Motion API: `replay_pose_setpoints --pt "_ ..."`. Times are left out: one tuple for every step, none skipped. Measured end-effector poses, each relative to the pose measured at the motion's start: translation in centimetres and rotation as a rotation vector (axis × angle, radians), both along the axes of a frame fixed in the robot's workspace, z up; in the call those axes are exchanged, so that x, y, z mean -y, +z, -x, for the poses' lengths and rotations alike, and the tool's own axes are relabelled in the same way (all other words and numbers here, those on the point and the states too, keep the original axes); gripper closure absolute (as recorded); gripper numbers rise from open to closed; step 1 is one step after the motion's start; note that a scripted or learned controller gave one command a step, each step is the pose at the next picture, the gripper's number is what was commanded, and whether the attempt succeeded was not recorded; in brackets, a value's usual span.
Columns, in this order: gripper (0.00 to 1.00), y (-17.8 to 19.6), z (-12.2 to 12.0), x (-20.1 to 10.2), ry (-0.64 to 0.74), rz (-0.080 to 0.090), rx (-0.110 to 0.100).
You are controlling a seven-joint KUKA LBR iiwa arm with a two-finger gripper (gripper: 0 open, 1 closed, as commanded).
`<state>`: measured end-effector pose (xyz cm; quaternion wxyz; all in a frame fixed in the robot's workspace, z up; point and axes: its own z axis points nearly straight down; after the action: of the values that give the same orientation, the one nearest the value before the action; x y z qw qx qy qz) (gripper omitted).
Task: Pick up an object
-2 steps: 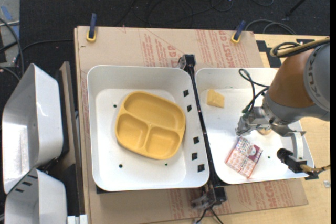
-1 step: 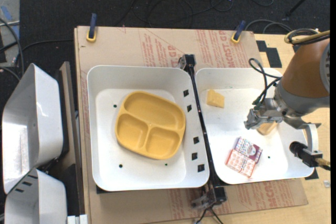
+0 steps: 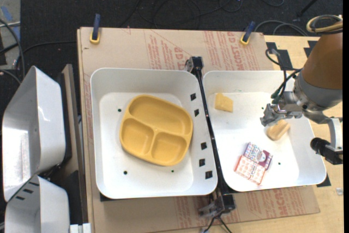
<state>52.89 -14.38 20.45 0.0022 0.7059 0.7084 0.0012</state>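
In the right bin lie three objects: a pale yellow wedge like cheese near the back left, a tan bread-like piece toward the right, and a flat red and white packet at the front. My gripper hangs directly over the back edge of the tan piece, reaching in from the right under the orange and grey wrist. The left bin holds a yellow divided plate.
A black divider strip runs between the two bins. The bins sit on a cardboard-covered bench held by blue clamps. Grey plastic tubs stand at the far left. Cables trail across the dark floor behind.
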Motion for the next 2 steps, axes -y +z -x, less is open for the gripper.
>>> replay_pose_setpoints --pt "1.00 4.6 -0.1 0.0 0.001 0.000 0.000" --pt "1.00 5.3 -1.0 -5.3 0.005 -0.002 -0.002"
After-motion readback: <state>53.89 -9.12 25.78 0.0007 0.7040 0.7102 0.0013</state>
